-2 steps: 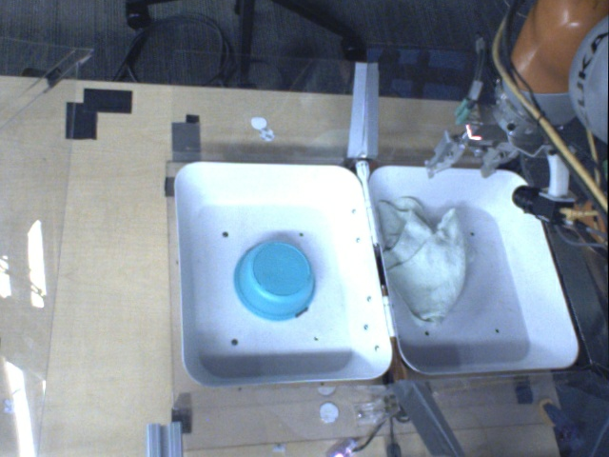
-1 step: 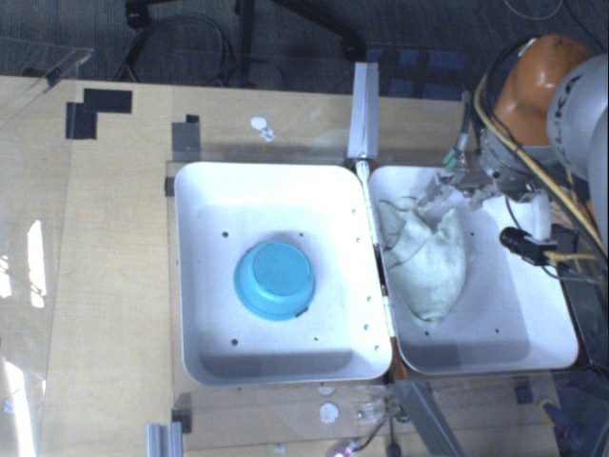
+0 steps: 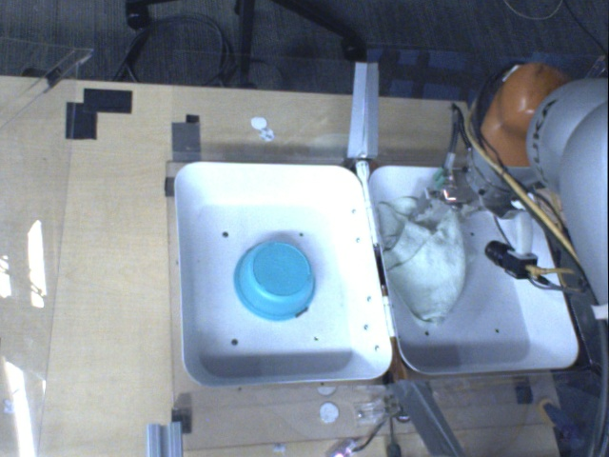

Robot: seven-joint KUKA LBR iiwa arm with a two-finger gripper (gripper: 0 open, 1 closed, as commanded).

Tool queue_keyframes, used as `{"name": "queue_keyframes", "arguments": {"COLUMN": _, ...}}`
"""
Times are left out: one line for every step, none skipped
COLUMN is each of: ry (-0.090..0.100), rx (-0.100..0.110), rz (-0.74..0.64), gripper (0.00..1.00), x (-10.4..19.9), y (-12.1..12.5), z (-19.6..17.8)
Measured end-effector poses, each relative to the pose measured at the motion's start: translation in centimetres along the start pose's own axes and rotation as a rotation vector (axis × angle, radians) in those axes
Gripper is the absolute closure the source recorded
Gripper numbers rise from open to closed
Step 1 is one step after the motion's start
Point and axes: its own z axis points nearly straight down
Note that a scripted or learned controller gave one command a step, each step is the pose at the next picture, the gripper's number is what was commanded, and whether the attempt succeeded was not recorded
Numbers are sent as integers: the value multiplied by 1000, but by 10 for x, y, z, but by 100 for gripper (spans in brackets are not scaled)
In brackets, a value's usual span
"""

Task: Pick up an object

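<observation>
A blue round bowl (image 3: 275, 280) sits upside down near the middle of the left bin (image 3: 205, 341). In the right bin (image 3: 504, 350) lies a crumpled white cloth (image 3: 428, 255), stretching from the bin's upper left toward its middle. My gripper (image 3: 447, 192) is down at the cloth's upper end, reaching in from the right under the grey arm and its orange band (image 3: 519, 103). The wrist and cables hide the fingertips where they meet the cloth.
A metal divider post (image 3: 363, 112) stands between the bins at the back. Black and yellow cables (image 3: 519, 260) hang off the arm over the right bin's right side. The wooden bench (image 3: 95, 255) surrounds both bins.
</observation>
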Motion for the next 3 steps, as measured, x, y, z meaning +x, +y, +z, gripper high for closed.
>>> {"name": "queue_keyframes", "arguments": {"ry": 1, "rx": 2, "rz": 89, "gripper": 0, "x": 17, "y": 21, "z": 1}}
{"name": "queue_keyframes", "arguments": {"ry": 0, "rx": -4, "rz": 84, "gripper": 100, "x": 19, "y": 23, "z": -12}}
{"name": "queue_keyframes", "arguments": {"ry": 1, "rx": 6, "rz": 135, "gripper": 100, "x": 49, "y": 23, "z": -98}}
